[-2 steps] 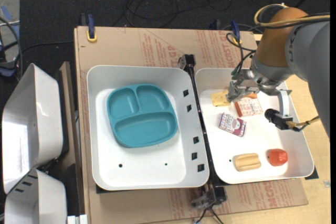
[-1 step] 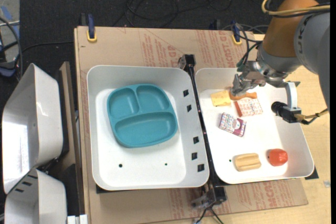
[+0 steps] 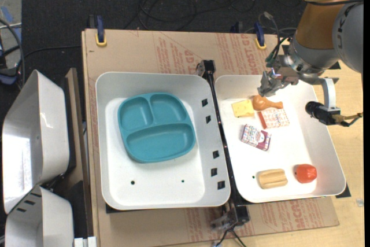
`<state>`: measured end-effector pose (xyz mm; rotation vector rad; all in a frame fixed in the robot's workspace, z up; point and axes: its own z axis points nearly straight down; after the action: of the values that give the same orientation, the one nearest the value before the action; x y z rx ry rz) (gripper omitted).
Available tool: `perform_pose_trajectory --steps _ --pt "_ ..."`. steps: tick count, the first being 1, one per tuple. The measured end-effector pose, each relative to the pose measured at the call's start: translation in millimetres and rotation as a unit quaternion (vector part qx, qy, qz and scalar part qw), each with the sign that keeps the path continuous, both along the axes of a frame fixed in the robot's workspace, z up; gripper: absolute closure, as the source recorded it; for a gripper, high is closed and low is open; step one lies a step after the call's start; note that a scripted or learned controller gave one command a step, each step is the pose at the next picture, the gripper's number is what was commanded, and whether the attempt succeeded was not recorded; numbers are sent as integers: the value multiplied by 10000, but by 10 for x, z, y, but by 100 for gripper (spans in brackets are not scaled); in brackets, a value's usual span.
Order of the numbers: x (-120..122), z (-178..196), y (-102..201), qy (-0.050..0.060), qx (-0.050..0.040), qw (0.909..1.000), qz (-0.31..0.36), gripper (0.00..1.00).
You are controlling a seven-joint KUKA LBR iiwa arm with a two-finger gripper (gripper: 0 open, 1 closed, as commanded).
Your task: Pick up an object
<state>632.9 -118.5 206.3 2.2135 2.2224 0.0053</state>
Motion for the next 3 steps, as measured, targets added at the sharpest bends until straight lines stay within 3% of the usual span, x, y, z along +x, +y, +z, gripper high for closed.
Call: perform_pose_trajectory --steps 1,3 --pt "11 532 0 3 -2 10000 -2 100" --pt "-92 259 1020 40 15 10000 22 100"
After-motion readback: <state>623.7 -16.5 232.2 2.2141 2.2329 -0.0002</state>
